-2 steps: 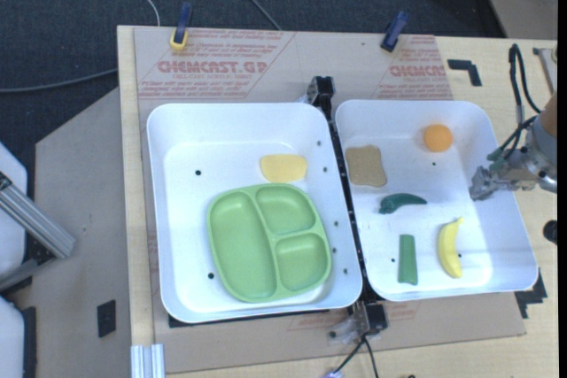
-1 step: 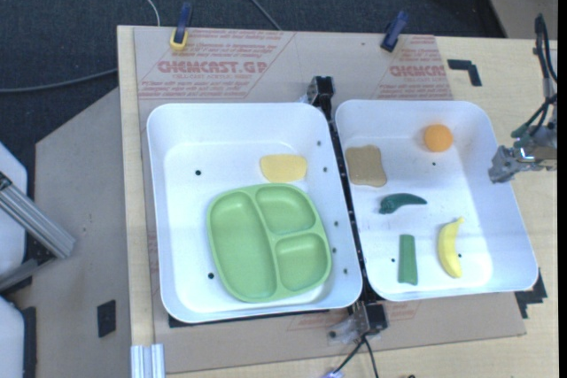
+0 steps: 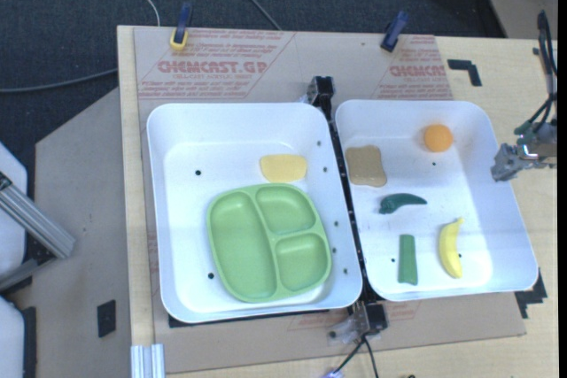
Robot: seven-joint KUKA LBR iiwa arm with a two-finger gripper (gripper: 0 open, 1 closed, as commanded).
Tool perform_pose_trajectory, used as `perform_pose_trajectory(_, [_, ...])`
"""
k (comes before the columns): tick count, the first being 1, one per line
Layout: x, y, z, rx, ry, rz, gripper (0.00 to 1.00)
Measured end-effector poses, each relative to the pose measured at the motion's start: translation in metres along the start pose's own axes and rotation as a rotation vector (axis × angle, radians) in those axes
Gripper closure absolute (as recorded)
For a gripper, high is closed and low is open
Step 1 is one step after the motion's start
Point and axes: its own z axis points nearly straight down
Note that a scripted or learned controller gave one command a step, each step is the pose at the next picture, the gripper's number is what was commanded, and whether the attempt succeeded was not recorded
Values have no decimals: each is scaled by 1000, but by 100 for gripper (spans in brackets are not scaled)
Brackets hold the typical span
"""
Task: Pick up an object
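Grey jaws (image 3: 514, 157) at right bin's (image 3: 483, 115) outer rim, grip state unclear.

Two white bins sit side by side on the bench (image 3: 133, 190). The left bin (image 3: 177, 137) holds a green tray (image 3: 268, 242) with three parts, low in the bin. A pale yellow piece (image 3: 283, 167) lies just above the tray. The right bin (image 3: 496, 217) holds an orange ball (image 3: 438, 137) near the top, a tan slice (image 3: 365, 165) by its left wall, a dark green curved thing (image 3: 402, 203) in the middle, a green stick (image 3: 407, 259) lower down, and a yellow banana (image 3: 451, 248) beside the stick. The tool (image 3: 521, 155) is at the right edge of the frame, just past the right bin's rim, away from all the things.
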Motion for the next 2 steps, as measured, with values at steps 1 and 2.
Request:
perform_pose_trajectory(1, [52,8,-10,2,4,-5,100])
perform_pose_trajectory(2, [108,27,-13,0,3,-7,100])
